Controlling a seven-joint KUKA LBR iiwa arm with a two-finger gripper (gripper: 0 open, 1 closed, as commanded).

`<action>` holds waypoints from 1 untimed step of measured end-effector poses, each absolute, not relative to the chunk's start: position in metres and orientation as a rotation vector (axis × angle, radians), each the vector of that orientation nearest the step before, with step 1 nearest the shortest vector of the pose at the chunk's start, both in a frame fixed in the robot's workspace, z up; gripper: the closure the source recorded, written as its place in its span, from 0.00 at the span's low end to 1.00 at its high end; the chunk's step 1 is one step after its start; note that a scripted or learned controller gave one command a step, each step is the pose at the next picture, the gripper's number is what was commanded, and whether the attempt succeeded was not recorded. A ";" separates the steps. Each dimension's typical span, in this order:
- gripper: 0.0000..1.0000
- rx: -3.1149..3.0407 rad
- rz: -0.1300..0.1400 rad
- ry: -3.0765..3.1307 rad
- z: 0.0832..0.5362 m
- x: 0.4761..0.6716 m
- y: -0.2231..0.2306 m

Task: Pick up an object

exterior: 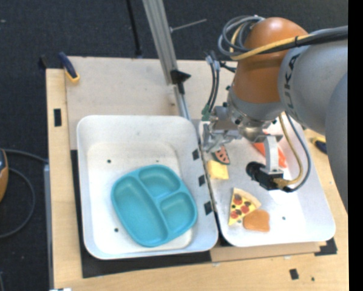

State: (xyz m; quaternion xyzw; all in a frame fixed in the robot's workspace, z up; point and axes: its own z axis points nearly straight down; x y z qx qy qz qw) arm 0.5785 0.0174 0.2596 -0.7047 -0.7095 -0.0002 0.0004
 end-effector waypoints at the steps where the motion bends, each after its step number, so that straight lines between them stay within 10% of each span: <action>1: 1.00 -2.213 0.002 -2.227 0.244 0.578 0.070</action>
